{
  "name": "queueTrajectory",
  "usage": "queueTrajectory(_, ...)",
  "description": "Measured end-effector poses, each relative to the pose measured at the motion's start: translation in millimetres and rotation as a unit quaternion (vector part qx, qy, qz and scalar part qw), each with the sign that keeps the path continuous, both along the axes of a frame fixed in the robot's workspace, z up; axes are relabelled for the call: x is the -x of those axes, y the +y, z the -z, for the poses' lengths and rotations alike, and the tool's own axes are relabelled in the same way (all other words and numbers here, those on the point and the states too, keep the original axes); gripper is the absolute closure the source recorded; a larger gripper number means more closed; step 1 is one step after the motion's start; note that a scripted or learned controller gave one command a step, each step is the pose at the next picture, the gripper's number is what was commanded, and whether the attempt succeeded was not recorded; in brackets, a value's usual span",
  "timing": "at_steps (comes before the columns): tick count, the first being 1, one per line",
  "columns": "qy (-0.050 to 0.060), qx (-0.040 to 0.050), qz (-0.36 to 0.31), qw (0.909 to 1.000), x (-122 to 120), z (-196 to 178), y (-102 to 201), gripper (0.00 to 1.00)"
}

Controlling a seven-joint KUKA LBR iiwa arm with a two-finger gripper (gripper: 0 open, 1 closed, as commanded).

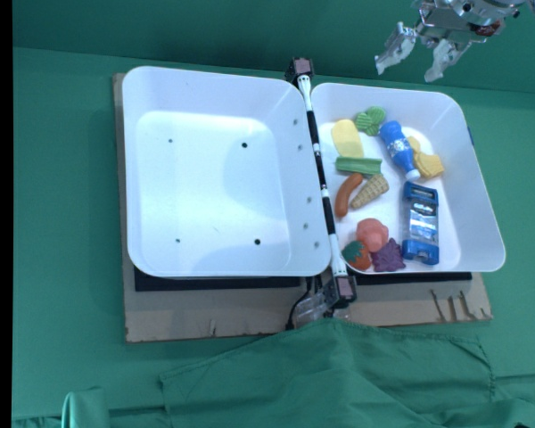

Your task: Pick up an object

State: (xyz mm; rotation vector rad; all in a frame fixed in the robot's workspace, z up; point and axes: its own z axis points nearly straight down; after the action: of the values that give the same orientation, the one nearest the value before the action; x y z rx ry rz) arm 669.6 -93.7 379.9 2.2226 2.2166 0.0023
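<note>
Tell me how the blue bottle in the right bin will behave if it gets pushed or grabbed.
The blue bottle lies on its side and looks round, so a push would probably roll it. It looks like smooth plastic, so it may slip. It is wedged among toy foods, so those would likely shift with it. The tool hangs above the bin's far edge.

We see a bench (62, 194) draped in green cloth from edge to edge. On it lies a flat brown cardboard sheet (205, 315), its ragged front edge showing below the bins and its left edge just past the left bin's wall. On the cardboard we make out a dark base plate (214, 283), visible as a thin black strip under the bins' near rims. The left bin (143, 87) and the right bin (481, 212) sit side by side on top, joined along a black-and-white bar (319, 163). A loose fold of green cloth (339, 373) lies bunched at the front, overlapping the cardboard's near edge.
</note>
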Motion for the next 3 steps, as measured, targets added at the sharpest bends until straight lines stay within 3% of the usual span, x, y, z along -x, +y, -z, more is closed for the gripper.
queueTrajectory(1,0.004,0.0011,0.002,1.0,-30.1,83.4,-45.2,0.0)
queueTrajectory(2,0.005,-0.0001,0.001,1.0,-29.1,184.5,-65.0,0.0)
queueTrajectory(3,0.003,0.0047,0.001,1.0,-30.3,191.1,-51.9,0.0)
